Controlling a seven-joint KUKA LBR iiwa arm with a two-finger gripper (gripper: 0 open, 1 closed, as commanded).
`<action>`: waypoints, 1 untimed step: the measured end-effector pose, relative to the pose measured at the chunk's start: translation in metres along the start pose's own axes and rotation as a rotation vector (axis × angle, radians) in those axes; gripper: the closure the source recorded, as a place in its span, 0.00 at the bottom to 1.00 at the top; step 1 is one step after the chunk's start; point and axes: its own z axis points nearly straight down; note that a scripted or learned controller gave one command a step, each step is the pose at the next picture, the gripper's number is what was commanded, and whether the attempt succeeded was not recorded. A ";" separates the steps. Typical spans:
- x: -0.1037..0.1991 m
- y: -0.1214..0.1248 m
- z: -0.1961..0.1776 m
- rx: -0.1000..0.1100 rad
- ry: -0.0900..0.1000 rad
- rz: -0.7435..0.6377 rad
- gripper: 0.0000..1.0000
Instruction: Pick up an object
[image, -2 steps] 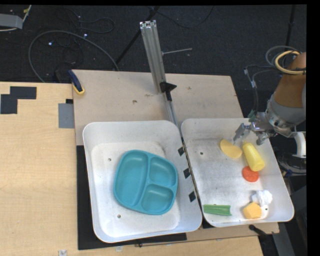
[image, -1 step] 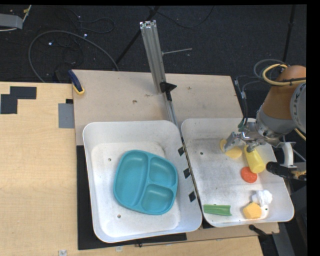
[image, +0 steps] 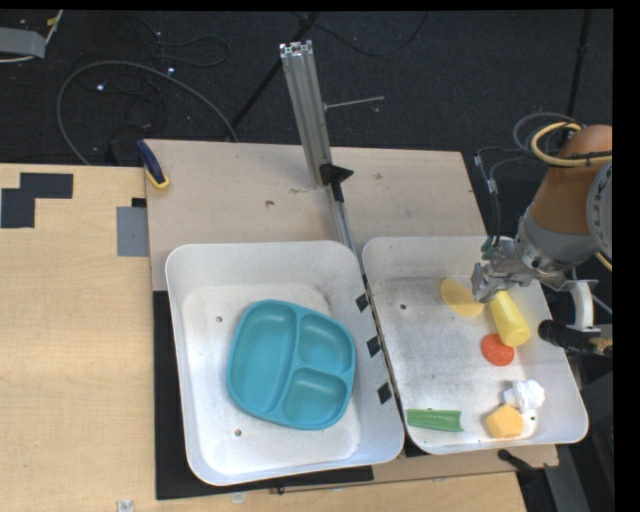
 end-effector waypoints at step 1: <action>-0.007 0.009 -0.056 -0.006 -0.004 0.000 1.00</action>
